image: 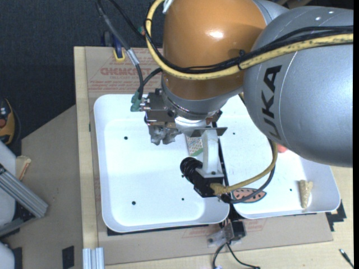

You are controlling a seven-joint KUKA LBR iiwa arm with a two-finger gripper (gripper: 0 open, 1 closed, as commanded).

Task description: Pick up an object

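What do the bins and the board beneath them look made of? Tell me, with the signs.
Left bin: apparently smooth white plastic, moulded, with rounded corners and a soft sheen. Board: looks like plain matte cardboard or fibreboard, tan with red printed lettering; which one is unclear.

- Bright, even light falls from above — the left bin reads near pure white, its floor almost washed out.
- A sharp glare spot sits on the orange band of the arm, with a softer sheen on the grey casing.
- A soft grey shadow spreads across the left bin's upper floor beneath the arm.
- The surroundings beyond the bench stay dim and dark blue.
- The arm, close to the lens, looks slightly soft; the bin edges are crisper.
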